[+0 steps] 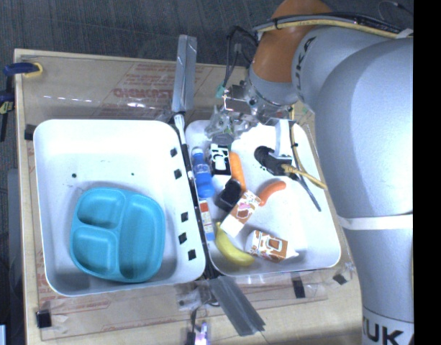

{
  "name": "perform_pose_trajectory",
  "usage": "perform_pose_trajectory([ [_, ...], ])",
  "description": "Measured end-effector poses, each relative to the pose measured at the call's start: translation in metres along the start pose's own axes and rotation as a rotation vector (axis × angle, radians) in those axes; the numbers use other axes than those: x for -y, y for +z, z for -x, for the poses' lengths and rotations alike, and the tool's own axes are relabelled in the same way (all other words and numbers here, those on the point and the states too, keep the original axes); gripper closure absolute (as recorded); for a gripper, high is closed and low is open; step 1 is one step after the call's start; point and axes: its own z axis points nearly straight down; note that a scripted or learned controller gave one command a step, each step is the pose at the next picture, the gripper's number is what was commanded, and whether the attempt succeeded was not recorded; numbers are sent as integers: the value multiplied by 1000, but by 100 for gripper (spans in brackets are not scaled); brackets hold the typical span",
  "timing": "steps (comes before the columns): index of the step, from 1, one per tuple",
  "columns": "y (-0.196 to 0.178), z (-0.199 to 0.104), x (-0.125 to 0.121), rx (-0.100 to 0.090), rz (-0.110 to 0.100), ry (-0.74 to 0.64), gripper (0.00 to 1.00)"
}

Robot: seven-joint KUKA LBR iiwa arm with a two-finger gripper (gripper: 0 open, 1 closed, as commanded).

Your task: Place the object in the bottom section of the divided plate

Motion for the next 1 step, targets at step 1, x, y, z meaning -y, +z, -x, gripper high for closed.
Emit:
perform_pose_trajectory([
  [1,32,-1,27,2,0,65,100],
])
